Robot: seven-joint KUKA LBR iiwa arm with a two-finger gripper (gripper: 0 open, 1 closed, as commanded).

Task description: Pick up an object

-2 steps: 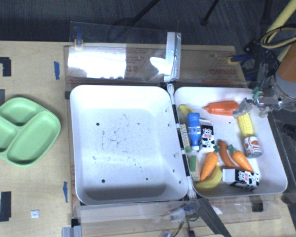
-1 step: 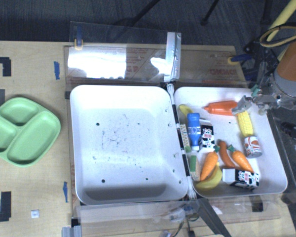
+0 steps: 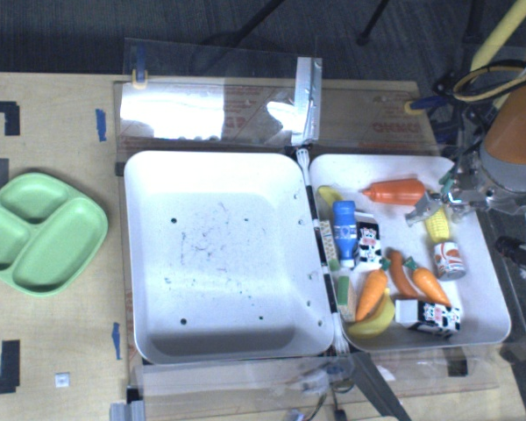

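Nearest the camera, in the right bin (image 3: 491, 318), lies a cow-patterned box (image 3: 438, 315) beside a banana (image 3: 374, 318). I count three small carrots (image 3: 372, 294) (one long one (image 3: 394, 191) at the far end), one corn cob (image 3: 437, 224), one can (image 3: 448, 260). The gripper (image 3: 440, 202) hovers above the corn; its state I cannot tell.

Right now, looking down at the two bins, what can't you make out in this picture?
- Gripper, camera view: too small and blurred against the right bin to tell its state or whether it holds anything.
- Arm: cut off by the right edge.
- Banana: mostly covered by a carrot.
- Blue bottle and small can: labels too small to read.
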